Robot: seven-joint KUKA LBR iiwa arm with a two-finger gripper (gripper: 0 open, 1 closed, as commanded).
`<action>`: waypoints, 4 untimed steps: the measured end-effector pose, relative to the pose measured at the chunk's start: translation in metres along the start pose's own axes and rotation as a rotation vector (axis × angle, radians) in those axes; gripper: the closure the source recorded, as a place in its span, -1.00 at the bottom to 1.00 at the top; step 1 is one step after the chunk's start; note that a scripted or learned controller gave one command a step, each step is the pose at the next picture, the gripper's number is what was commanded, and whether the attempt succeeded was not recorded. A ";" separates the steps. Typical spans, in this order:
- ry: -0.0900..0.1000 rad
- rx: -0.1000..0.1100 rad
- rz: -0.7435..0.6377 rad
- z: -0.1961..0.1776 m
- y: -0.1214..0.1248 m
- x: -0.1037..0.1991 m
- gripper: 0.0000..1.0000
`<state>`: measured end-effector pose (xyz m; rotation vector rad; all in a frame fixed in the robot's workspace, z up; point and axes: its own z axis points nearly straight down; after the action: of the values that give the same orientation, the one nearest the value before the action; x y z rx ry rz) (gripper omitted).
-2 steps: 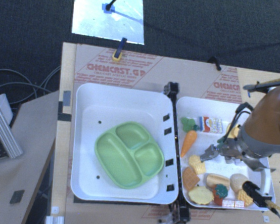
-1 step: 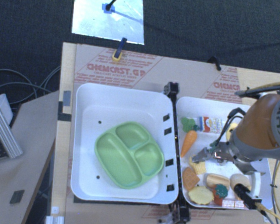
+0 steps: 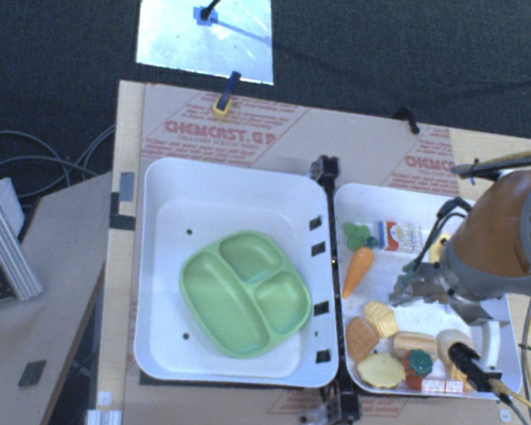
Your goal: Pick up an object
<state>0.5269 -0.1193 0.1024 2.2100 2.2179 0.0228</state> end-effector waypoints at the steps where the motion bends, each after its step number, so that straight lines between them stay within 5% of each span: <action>1: -0.004 0.012 0.000 -0.062 -0.004 -0.001 1.00; 2: -0.005 0.010 -0.001 -0.116 -0.001 -0.001 1.00; 4: -0.002 0.012 -0.006 -0.125 0.070 0.086 1.00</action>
<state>0.5945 -0.0331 0.2287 2.2086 2.2292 0.0076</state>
